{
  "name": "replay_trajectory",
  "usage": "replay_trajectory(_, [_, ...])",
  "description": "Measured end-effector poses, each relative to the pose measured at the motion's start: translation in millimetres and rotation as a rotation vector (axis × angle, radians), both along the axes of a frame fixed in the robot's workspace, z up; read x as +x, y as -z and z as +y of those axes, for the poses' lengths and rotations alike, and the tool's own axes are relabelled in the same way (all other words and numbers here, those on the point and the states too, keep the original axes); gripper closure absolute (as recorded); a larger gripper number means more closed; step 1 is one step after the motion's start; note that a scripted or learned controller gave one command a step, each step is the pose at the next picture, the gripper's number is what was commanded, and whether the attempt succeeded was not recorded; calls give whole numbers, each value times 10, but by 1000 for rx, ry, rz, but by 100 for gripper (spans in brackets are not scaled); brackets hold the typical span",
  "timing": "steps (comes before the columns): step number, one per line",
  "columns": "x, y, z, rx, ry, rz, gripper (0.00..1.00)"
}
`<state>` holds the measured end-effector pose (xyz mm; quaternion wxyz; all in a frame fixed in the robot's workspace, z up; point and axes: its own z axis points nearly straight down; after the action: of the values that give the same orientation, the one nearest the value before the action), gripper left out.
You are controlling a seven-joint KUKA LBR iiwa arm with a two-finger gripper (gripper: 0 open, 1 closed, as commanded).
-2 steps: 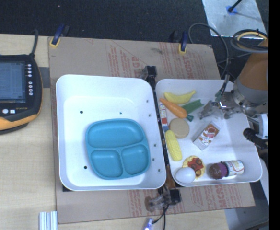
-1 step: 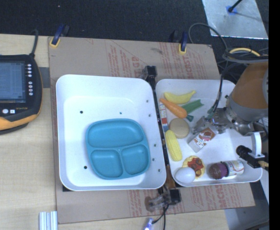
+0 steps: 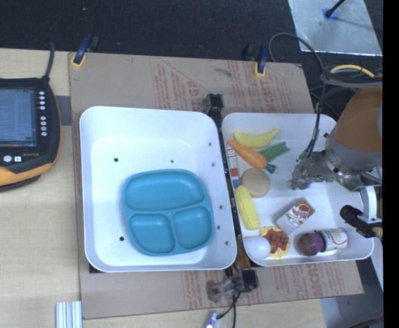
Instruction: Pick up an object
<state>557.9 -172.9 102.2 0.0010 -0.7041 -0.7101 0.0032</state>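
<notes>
Arm wrist (image 3: 356, 125) overhangs right bin's (image 3: 326, 258) right edge; gripper (image 3: 307, 173) grip state indeterminate. Advise descending squarely onto one isolated item, avoiding clutter.

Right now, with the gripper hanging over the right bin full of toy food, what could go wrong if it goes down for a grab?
1. The gripper sits over bare floor of the right bin, beside no item, so a straight descent would likely close on nothing.
2. The banana, carrot and green piece lie touching; a grab there may nudge or catch two.
3. The bottle lies against the bin's near wall, leaving little finger room.
</notes>
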Motion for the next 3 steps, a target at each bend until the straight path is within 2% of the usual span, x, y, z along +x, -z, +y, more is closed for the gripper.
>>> replay_trajectory(1, [-318,-675,607,3,0,-2,100])
replay_trajectory(2, [-324,-668,601,3,2,-1,0])
replay_trajectory(3, [657,-1422,680,3,5,-5,0])
